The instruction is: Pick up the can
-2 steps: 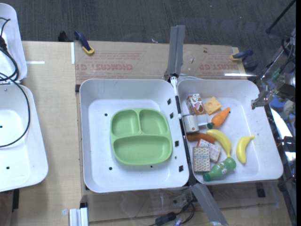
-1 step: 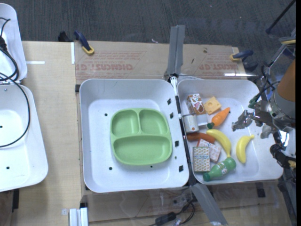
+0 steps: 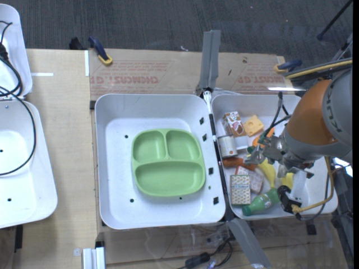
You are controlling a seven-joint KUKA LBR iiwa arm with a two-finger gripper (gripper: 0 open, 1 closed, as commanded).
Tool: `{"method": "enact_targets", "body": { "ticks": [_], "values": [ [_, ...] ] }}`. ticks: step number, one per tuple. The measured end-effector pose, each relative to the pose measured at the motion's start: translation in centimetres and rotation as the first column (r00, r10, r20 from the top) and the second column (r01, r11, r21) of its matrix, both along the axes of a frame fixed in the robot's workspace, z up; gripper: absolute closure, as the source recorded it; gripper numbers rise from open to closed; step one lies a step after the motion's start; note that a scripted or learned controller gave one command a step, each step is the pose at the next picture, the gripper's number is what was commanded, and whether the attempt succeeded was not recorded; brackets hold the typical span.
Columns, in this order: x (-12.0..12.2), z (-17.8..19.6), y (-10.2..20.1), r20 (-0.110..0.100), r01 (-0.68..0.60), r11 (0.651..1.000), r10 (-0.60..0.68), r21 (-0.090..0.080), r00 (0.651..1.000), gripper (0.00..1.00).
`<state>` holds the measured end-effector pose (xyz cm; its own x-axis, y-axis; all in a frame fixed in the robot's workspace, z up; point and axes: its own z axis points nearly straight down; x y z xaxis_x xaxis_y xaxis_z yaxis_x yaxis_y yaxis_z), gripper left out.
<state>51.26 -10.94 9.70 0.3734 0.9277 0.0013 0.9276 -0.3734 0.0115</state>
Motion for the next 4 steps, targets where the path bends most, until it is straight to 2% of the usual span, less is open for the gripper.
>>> {"method": "enact_targets", "body": {
  "ticks": [1,2,3,4],
  "values": [
    [5.9,-0.6,-3.9,-0.015,0.125,0.992,-0.125,0.002,0.992,0.00],
    [9.2,-0.5,-8.3,-0.013,0.177,0.984,-0.177,0.004,0.984,0.00],
    [9.1,0.3,-8.3,-0.016,0.173,0.985,-0.172,0.001,0.985,1.00],
    [5.7,7.2,-0.3,-0.015,0.204,0.979,-0.204,0.003,0.979,1.00]
  ]
}}
